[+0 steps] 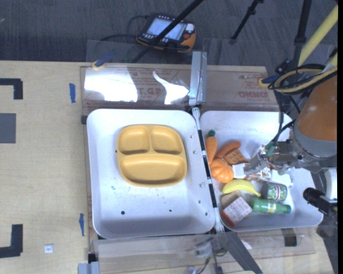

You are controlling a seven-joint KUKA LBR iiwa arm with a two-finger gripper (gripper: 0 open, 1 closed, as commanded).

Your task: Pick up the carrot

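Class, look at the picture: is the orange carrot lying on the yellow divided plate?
No, the orange carrot lies in the right white bin, while the yellow divided plate sits in the left one.

A robotics lab, by the look of it. The wooden tabletop [43,160] is marked with black squares and blue tape [72,92], two white bins [102,214] sit side by side, a handheld controller [165,32] lies behind them, stand legs [252,16] rise at the back, and cables [295,75] hang beside the arm [319,118].
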